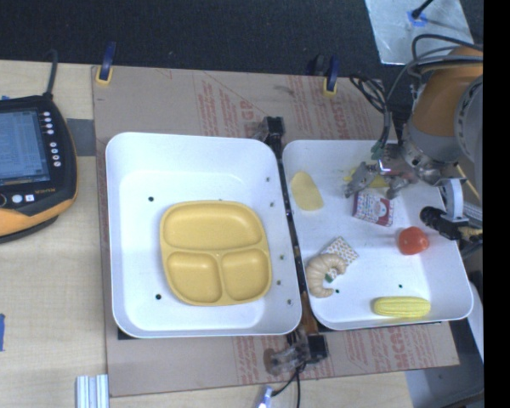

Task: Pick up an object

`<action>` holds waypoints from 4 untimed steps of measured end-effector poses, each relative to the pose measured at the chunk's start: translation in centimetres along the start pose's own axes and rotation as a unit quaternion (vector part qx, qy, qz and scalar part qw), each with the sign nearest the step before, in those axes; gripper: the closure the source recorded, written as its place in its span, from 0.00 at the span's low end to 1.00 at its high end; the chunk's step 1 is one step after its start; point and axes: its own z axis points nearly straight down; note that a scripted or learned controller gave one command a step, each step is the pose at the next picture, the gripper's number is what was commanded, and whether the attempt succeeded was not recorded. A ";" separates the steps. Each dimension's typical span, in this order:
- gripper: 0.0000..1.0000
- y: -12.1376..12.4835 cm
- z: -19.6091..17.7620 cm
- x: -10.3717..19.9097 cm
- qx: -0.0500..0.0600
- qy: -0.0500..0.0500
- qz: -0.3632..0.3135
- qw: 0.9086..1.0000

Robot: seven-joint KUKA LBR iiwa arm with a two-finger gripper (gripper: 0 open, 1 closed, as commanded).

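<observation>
1. Carton (pixel 373 207), a small red-and-white box with flat printed faces, is seen lying in the right bin (pixel 442 308), just below the gripper (pixel 379 179).
2. Metal fingers (pixel 358 183) are spread wide above the carton's top edge; nothing is held between them.
3. Grey arm (pixel 467 126), with its glossy orange band (pixel 438 100), is seen entering from the right, over the bin's upper right corner.
4. A smooth, pale yellow oval piece (pixel 306 191) is shown near the right bin's left wall.
5. A round red tomato (pixel 413 240) is seen right of the carton, apart from it.
6. A ridged yellow corn cob (pixel 401 307) lies along the bin's lower edge.
7. A curled, tan pastry (pixel 323 275) is seen beside a small checkered packet (pixel 341 249), touching it.
8. A yellow moulded tray (pixel 215 252), with one long and two small compartments, sits in the left bin (pixel 136 168).
9. Both bins are smooth white plastic with rounded corners, set on brown cardboard (pixel 195 100).
10. A tablet (pixel 21 155) with an orange rim rests on the bench (pixel 34 313), left of the bins.
</observation>
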 end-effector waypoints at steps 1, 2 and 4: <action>0.00 0.5 -6.5 -2.1 -0.019 -0.010 -0.001 1.000; 0.00 0.7 -3.0 0.3 -0.022 -0.012 -0.003 1.000; 0.00 -2.3 -0.5 1.0 -0.017 -0.011 -0.002 1.000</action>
